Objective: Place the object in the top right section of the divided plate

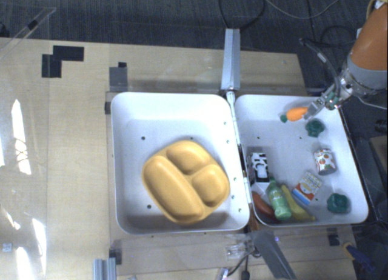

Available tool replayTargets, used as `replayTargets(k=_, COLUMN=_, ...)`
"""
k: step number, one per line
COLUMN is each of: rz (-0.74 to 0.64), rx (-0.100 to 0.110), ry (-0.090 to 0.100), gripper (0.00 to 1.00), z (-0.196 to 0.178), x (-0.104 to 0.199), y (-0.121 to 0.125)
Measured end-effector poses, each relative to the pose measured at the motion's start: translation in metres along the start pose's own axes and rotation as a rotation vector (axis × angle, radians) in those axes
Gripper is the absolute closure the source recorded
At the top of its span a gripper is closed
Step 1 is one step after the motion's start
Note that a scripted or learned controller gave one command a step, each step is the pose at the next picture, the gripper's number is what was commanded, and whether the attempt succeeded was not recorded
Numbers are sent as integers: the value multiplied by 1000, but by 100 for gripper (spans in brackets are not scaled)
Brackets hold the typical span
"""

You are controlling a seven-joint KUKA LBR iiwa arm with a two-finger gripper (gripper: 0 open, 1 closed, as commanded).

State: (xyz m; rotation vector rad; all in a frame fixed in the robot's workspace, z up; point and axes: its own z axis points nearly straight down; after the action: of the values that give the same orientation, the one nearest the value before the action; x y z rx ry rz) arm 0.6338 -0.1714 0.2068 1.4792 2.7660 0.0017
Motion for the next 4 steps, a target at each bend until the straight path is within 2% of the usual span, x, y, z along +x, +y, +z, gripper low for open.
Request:
replayTargets(k=1, rz=107, rx=1, ry=3, gripper=100, z=-16, x=70, y=25)
replayTargets(k=2, rz=154, rx=2, ry=2, gripper=100, z=11, x=52, y=34)
replayTargets(k=3, rz=-68, rx=2, ry=3, gripper=100, z=24, x=120, y=9)
replayTargets(k=4, rz=-25, rx=4, ry=3, gripper=100, z=24, x=182, y=-7)
